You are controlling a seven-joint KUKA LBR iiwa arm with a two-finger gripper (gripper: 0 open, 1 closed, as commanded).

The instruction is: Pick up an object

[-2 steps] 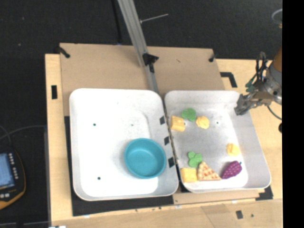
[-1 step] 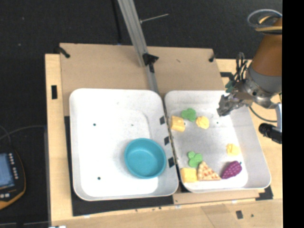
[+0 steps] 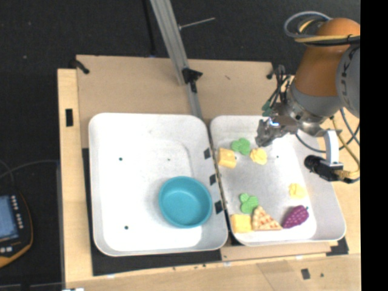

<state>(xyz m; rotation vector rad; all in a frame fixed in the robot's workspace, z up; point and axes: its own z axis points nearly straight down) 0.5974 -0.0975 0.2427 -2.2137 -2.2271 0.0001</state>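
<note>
- Step: approach. The end effector (image 3: 265, 137) hovers low in the right bin (image 3: 315, 232), upper centre-right of frame; finger state: cannot tell.
- Nearest candidate: yellow toy piece (image 3: 259, 156), just below it.
- Next: descend, centre over piece, close.

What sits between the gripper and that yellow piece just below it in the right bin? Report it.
Nothing visible. The gripper hangs over the right bin, directly above and beside the yellow piece, with bare bin floor between them. The green piece lies to the camera's left, off that line.
</note>
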